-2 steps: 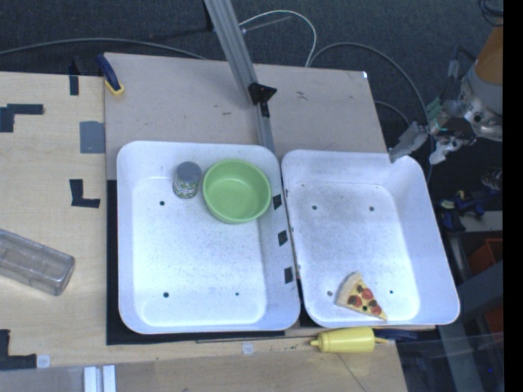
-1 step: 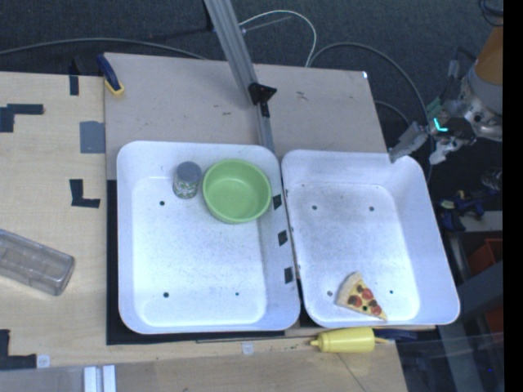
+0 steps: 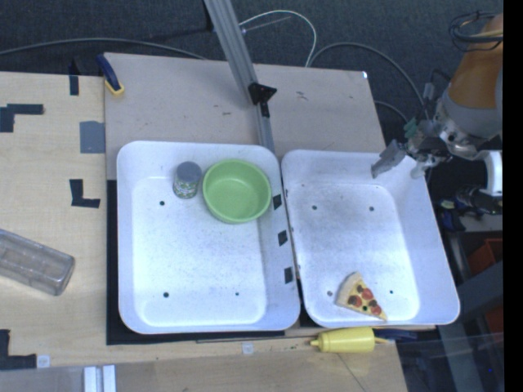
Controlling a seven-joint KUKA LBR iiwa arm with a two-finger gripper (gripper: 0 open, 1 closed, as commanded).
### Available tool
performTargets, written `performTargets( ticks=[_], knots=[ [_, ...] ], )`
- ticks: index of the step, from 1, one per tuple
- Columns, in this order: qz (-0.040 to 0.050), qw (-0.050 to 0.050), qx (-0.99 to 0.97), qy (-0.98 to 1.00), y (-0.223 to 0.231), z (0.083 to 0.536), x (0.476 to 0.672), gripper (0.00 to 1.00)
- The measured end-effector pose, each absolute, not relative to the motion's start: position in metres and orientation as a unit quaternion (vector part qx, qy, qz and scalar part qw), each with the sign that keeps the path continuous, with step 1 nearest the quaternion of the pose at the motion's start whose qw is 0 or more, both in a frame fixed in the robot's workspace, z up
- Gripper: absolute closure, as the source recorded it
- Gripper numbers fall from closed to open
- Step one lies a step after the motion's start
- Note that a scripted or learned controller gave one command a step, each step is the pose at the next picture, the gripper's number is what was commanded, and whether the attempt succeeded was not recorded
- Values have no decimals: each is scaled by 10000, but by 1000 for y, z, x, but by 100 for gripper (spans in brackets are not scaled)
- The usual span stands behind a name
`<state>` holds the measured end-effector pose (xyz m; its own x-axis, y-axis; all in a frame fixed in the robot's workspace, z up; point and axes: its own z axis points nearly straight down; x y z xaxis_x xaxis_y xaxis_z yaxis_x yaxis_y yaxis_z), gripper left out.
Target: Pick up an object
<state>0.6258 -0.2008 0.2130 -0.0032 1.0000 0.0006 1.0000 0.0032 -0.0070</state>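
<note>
Seen from above, a counter carries two shallow white plastic bins side by side. The left white bin (image 3: 139, 300) holds a round green plastic bowl (image 3: 237, 190) near its far edge, with a small grey-lidded jar (image 3: 187, 180) touching or just beside the bowl on its left. The right white bin (image 3: 433, 251) holds one thing, a flat toy pizza slice (image 3: 360, 295) with red toppings, lying near the bin's near edge.

The grey robot arm with its orange band (image 3: 478, 76) reaches in from the right. Its jaws (image 3: 391, 162) hang over the far right corner of the right bin, angled down and to the left. They carry nothing, and the view is too small and blurred to tell whether they stand wide or narrow.

This looks like the approach step: no object is grasped yet. The pizza slice seems the likeliest target, since it lies in the bin under the arm, though well apart from the jaws. The next move would call for travelling toward the near edge of that bin, lining up over the slice and descending. Being flat, the slice may be hard to pinch.

Outside the bins, a yellow plastic squeeze bottle (image 3: 346, 340) lies on the counter just beyond the right bin's near rim, and a clear plastic container (image 3: 31, 261) lies far left.
</note>
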Motion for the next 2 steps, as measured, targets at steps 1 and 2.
performTargets(
  ticks=[1,2],
  knots=[
    [17,19,-7063,-7079,-194,164,617,0],
    [19,21,-7062,-7080,-186,113,623,0]
  ],
)
